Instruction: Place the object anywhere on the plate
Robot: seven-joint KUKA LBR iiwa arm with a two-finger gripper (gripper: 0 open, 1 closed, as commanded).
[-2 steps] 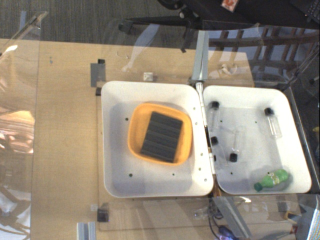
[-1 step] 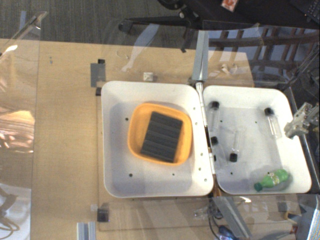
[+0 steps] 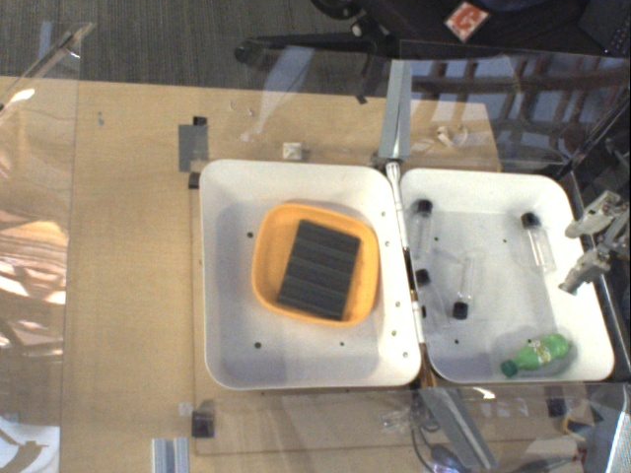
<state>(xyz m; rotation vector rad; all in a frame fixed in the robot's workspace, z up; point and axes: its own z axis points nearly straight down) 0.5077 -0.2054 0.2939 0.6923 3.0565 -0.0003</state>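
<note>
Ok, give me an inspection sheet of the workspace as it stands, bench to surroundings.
Surface: wooden bench bearing two white bins, left bin and right bin.
Job's things: orange plate in left bin, dark ribbed block lying on it.
Clutter: green bottle on its side and clear vials with black caps in right bin.
Pincer: pincer at right bin's right edge, nothing seen between its fingers.
Cables: nothing seen.
Surroundings: grey carpet, chair base.
</note>
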